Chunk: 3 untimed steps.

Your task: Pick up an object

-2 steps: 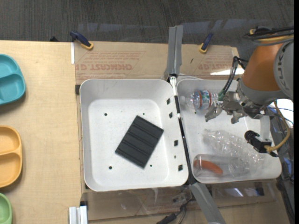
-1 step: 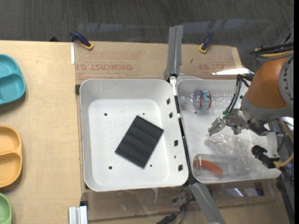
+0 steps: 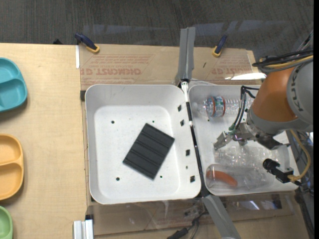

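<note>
Bench top with two white bins and trays

The bench [image 3: 45, 63] is pale wood — on it lies a brown cardboard sheet [image 3: 149, 66] held by two clamps at its far edge, and on that sit the left bin [image 3: 94, 148] and the right bin [image 3: 199, 91], touching side by side. At the bench's left edge lie a teal tray [image 3: 10, 86], an orange tray [image 3: 9, 166] and a green tray [image 3: 4, 225] — each cut off by the frame.

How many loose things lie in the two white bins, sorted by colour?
Black: 1, the ridged black slab in the left bin.
Clear: 2, the plastic bottle and the crumpled clear wrap in the right bin.
Orange-red: 1, the small orange piece in the right bin.
Total: 4.
</note>
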### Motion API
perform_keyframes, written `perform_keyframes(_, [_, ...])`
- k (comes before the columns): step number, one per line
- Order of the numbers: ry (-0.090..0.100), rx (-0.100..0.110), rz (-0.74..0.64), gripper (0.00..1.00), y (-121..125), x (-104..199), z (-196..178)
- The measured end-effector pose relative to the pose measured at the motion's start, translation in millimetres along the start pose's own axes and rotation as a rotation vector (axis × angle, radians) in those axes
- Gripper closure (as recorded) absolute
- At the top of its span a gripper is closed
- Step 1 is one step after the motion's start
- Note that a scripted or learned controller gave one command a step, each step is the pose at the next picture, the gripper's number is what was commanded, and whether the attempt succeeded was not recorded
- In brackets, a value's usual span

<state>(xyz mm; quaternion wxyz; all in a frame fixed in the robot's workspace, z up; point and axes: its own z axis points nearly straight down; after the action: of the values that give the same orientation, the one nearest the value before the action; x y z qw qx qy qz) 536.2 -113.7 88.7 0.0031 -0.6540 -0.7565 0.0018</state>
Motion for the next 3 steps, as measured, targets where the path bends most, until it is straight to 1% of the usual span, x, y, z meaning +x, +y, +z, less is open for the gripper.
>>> perform_keyframes(1, [-0.002, -0.006, -0.002, 0.00, -59.9, -9.1, -0.4])
perform_keyframes(2, [-0.001, -0.002, 0.002, 1.00, -59.8, -9.8, -6.8])
perform_keyframes(3, [-0.001, -0.001, 0.002, 0.00, -60.0, -9.7, -6.7])
